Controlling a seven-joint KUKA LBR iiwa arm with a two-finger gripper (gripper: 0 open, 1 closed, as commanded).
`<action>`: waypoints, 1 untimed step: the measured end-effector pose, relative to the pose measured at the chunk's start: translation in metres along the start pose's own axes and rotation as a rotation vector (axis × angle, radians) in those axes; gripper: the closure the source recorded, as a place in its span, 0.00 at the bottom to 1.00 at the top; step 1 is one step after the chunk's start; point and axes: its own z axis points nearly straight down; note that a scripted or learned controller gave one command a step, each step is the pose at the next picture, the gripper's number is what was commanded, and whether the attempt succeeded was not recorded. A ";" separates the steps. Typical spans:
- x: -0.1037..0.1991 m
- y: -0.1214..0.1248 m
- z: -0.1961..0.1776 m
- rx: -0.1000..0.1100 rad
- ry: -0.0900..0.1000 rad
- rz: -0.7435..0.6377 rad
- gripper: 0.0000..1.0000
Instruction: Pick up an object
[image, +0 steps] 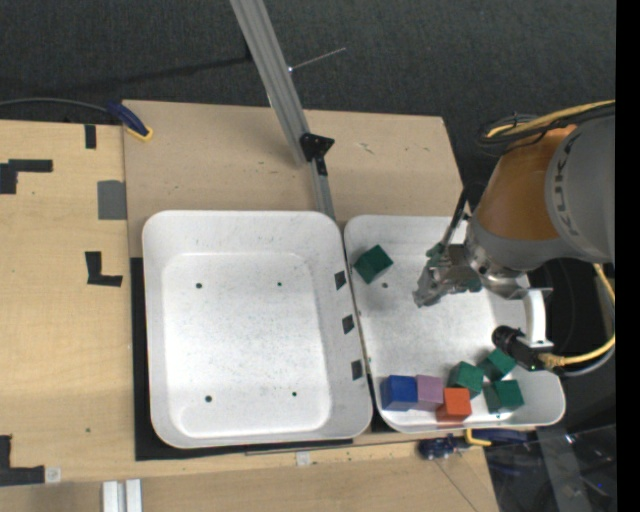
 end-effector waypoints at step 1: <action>0.007 0.004 -0.061 -0.009 -0.001 0.000 1.00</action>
